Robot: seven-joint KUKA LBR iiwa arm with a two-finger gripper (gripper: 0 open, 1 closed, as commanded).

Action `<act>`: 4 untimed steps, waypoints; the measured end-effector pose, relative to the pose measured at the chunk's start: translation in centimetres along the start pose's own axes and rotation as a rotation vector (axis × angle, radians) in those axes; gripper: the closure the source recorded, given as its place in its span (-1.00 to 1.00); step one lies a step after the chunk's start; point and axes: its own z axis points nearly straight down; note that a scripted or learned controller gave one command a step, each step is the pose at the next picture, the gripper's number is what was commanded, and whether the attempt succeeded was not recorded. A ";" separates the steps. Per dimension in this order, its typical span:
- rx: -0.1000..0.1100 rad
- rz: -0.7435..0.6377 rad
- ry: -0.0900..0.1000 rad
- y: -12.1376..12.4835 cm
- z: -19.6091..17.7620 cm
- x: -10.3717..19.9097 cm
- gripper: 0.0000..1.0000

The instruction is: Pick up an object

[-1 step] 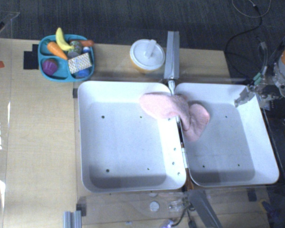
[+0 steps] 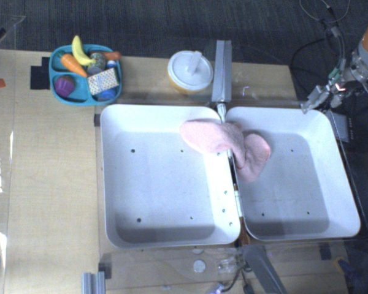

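Observation:
A crumpled pink cloth [image 2: 227, 143] lies draped over the divider between the two white bins, partly in the left bin [image 2: 153, 225] and partly in the right bin [image 2: 306, 219]. My gripper [image 2: 319, 101] hovers over the far right corner of the right bin, well to the right of the cloth and apart from it. It is open, with nothing between its fingers.
Behind the bins on the bench stand a blue tray [image 2: 83, 75] of toy food at the far left and a white-lidded yellow cup [image 2: 190, 71] near the middle. A grey metal post [image 2: 222, 72] rises at the divider's far end. Cables [image 2: 322, 17] hang at the top right.

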 end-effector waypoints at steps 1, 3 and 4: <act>0.004 -0.070 0.004 1.1 9.4 3.5 -1.00; -0.003 -0.073 0.001 -3.5 15.4 11.2 -1.00; 0.001 -0.253 0.004 -7.8 14.1 13.6 -1.00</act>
